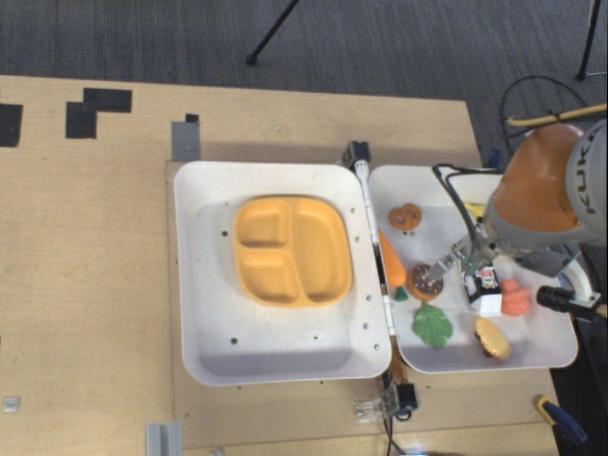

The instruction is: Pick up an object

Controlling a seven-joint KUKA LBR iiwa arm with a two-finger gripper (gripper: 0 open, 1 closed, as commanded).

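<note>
Directly under the claw (456, 257), in the right-hand shallow white bin (560, 354), lies a small round brown toy biscuit with pale specks (425, 281), touching or just short of the tips. Claw state: cannot tell, the fingers are too small and too blurred against the clutter.

Handling, as a judgement: light, stiff moulded plastic, smooth and apt to slip; flat, so best taken across its rim. Round, hence no long axis and no heading.

Neighbours by the claw:
- orange carrot-shaped toy (391, 262), beyond the biscuit toward the bin divider, long axis running along that divider, point toward the far end
- green leaf-shaped toy (433, 326), nearer the front wall
- second brown round biscuit (406, 218), toward the back wall
- white block (489, 302) and pink block (515, 298), just beside the wrist
- yellow-brown bun-shaped toy (492, 338), near the front

Left bin (190, 255): yellow sectioned plastic plate (290, 251), well apart
</note>
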